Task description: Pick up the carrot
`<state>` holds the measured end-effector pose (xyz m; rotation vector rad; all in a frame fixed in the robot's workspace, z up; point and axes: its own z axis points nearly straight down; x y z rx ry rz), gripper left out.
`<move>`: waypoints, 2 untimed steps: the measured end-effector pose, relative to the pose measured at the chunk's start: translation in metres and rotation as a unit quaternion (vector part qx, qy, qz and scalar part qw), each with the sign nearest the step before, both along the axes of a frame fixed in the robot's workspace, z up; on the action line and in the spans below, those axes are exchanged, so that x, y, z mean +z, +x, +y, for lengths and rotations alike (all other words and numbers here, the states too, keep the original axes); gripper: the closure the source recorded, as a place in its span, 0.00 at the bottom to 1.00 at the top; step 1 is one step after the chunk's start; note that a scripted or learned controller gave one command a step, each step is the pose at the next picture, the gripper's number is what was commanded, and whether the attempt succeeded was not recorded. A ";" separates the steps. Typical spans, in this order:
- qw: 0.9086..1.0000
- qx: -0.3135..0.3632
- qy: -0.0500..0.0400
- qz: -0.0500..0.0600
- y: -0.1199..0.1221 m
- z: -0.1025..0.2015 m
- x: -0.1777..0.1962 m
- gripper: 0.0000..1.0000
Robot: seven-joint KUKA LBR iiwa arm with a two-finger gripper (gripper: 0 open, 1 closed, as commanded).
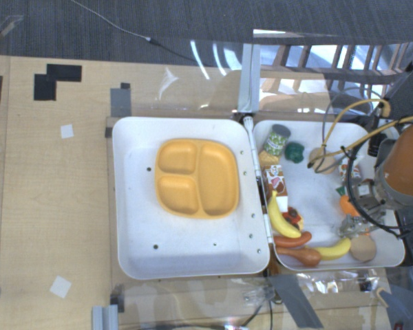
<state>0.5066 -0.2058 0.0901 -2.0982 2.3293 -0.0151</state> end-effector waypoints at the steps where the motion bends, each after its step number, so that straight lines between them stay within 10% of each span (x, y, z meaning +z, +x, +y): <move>1: 0.994 -0.106 0.003 0.000 -0.017 0.055 0.071 1.00; 2: 0.996 -0.088 0.002 -0.003 0.052 0.039 0.143 1.00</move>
